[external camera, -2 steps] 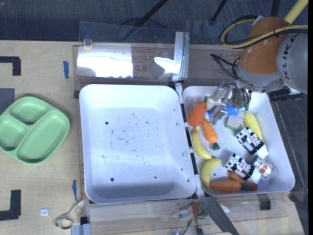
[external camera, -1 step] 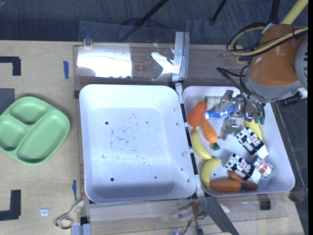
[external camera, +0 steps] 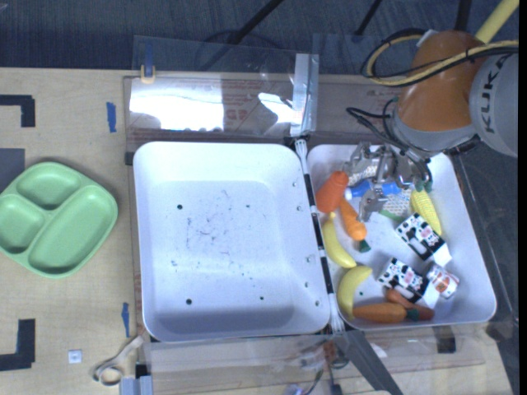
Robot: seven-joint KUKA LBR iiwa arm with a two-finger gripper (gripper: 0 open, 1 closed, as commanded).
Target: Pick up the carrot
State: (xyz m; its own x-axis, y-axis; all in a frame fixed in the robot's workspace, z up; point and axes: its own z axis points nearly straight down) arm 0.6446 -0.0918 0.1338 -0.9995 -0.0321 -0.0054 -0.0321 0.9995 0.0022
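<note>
Three orange pieces lie in the right bin [external camera: 473, 282]. A long carrot [external camera: 380, 313] with a green end rests along the bin's front wall. A short carrot-like piece [external camera: 352, 222] lies by the left wall, and a stubbier orange piece [external camera: 333, 192] sits just behind it. My gripper [external camera: 377, 194] hangs low over the back of this bin, just right of the two upper orange pieces and above a blue item [external camera: 362, 192]. Nothing orange can be seen in its grasp.
The right bin also holds two yellow bananas [external camera: 336, 249] [external camera: 352, 286], a corn cob [external camera: 425, 208], two cow-patterned boxes [external camera: 418, 235] [external camera: 402, 276] and a small red-and-white pack [external camera: 443, 285]. The left bin [external camera: 148, 179] sits beside it. A green divided plate [external camera: 56, 218] lies far left.
</note>
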